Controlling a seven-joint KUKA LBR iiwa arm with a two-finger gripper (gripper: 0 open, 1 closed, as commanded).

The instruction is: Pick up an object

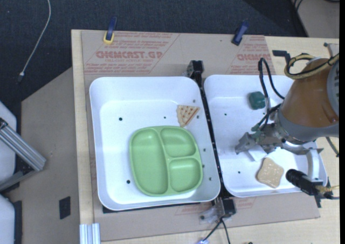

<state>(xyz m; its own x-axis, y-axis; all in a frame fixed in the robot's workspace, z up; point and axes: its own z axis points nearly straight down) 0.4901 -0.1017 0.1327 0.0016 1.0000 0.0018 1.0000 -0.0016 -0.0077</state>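
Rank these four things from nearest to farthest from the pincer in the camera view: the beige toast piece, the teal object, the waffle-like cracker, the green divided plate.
From the pincer in the right bin:
1. Beige toast piece, just below-right, same bin.
2. Teal object, above, near that bin's top.
3. Waffle-like cracker, left bin, upper right corner area.
4. Green divided plate, left bin centre; its right edge is about as close as the cracker.

Objects available for picking. A beige, square, cracker-like piece [269, 173] lies flat on the floor of the right bin, just beside and below-right of the gripper [249, 146]. A small teal block [256, 99] rests near the bin's far wall, above the gripper. A tan waffle-patterned wedge [186, 114] lies in the left bin, well left of the gripper.
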